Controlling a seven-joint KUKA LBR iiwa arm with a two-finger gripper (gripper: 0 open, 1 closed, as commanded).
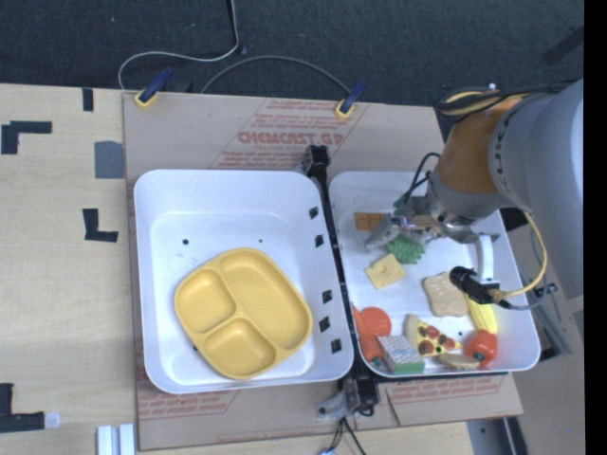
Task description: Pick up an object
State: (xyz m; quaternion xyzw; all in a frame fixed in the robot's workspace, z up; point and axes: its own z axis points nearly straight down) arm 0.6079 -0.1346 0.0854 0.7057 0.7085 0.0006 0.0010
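Toy food pieces [427, 335] fill the right bin [346, 192]; the left bin [152, 192] holds a yellow divided plate [242, 311]. The gripper [406, 227] sits over the green piece [408, 250]; whether it's clenched, I cannot tell.

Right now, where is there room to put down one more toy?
The left bin has bare white floor above and left of the yellow divided plate. The right bin is crowded: its near end holds the pizza slice, bread, corn and orange ball. The gripper hangs over the green toy. Its far-left corner floor is bare.
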